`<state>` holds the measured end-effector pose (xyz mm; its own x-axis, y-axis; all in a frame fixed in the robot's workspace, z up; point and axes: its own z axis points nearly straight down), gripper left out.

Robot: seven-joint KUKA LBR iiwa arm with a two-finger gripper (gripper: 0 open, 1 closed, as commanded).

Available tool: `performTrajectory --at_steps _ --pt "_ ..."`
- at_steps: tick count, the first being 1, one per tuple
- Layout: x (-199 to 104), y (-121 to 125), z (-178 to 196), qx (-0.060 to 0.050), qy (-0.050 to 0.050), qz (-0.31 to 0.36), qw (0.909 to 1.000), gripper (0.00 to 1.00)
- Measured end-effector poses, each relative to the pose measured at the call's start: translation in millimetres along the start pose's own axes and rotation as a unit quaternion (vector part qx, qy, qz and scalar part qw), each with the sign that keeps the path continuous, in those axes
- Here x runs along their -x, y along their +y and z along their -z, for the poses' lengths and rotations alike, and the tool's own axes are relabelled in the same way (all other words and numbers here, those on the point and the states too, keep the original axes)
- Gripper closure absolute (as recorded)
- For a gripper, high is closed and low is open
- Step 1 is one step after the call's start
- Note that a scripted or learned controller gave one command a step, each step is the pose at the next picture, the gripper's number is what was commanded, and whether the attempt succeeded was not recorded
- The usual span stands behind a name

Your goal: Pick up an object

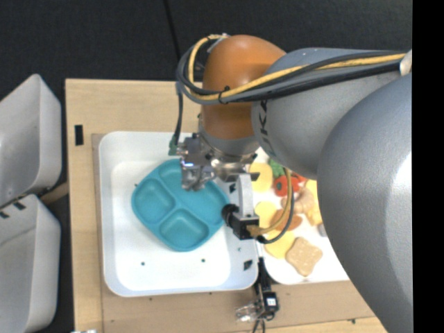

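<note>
The claw (196,175) is hanging low over the left bin (118,255), its metal tip sitting right over the upper right edge of a blue divided tray (173,210). The wrist is hiding too much of it, so whether it is open, closed or gripping the tray's rim is something I cannot tell from here; contact with the tray is likewise unclear.

The blue divided tray is lying flat on the floor of the left bin, turned at a diagonal, with its compartments facing up. It is the only thing lying loose in that bin. The right bin (326,277) is carrying a heap of toy food: a piece of toast (304,255) near the front, a red and green piece (284,183) further back, and yellow pieces (263,179) around them, all partly covered by the grey arm (347,144) reaching in from the right. Both bins are resting on the wooden counter (83,109).

Judging by the pose, the pick is sitting at the descent or grasp stage, with the tray as the likely target. A flat, shallow tray is offering little to pinch except its thin rim, so the next move is calling for the claw to straddle that rim squarely, close firmly, and then rise straight up. A grip this far off centre could let the tray tilt or slip out during the lift.
</note>
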<state>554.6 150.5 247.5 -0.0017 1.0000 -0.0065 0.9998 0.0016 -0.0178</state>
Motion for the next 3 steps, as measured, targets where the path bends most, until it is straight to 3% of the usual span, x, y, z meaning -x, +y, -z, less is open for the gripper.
performTrajectory --at_steps 1,2,3 --pt "-54 -1 -14 0.006 0.002 0.003 1.0000 1.00" --pt "-74 -52 17 0.007 0.003 0.004 1.0000 1.00" --pt "-71 -43 -115 0.001 -0.001 0.000 1.0000 1.00"
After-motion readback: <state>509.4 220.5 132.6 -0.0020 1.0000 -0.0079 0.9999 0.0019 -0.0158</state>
